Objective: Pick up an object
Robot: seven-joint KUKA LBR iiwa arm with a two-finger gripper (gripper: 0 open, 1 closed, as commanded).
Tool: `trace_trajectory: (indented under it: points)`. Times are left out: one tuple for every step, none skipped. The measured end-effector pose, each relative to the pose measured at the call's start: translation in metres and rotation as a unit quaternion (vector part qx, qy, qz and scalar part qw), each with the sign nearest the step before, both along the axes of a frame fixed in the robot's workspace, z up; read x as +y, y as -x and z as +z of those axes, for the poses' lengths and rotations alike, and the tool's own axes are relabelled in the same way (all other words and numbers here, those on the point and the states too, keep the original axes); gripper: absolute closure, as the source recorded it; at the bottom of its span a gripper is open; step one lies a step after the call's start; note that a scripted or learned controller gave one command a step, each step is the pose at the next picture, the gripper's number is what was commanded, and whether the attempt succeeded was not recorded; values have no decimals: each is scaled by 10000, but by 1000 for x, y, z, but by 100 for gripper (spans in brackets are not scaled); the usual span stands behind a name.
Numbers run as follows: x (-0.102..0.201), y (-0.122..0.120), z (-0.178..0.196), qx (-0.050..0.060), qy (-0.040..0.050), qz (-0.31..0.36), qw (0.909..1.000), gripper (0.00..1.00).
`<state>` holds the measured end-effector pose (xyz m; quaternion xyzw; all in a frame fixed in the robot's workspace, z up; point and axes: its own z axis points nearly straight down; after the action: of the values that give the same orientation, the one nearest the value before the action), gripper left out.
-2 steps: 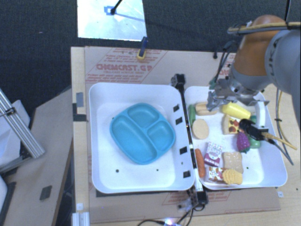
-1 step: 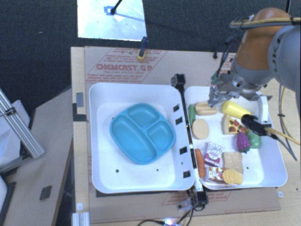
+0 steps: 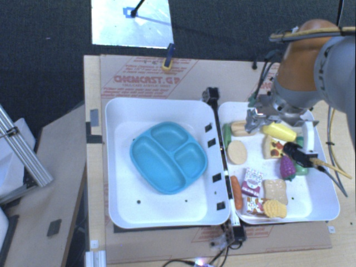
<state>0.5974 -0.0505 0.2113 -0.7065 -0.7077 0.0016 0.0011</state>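
The arm reaches in from 3 o'clock and bends down over the right bin. Its gripper sits low at about 10 o'clock in that bin, right at a beige roll. I cannot tell whether the gripper is wide or narrow, or whether it touches the roll; nothing is seen held.

All the small things lie in the right bin. At the roll's 9 o'clock, against the bin wall, is a green piece. At the gripper's 3 o'clock lies a yellow banana, and just at the banana's 6 o'clock a pizza slice. A round tan disc lies flat at the roll's 6 o'clock. Purple grapes sit near the bin's middle, toward 3 o'clock.

Along the wall at 8 o'clock lies a carrot, lengthwise with the wall. Just beside it, at its 3 o'clock, are two cartons, one above the other. A bread slice lies at the upper carton's 3 o'clock, and a round cracker touches the bread's 6 o'clock edge.

The left bin holds a blue tray with three compartments, lying flat at its middle and turned slantwise. Both bins rest on a cardboard sheet.
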Motion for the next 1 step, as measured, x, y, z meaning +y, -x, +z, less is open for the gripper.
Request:
trace_trajectory:
  points:
    - [-6, 3, 9, -9, -1, -1, 10000, 100]
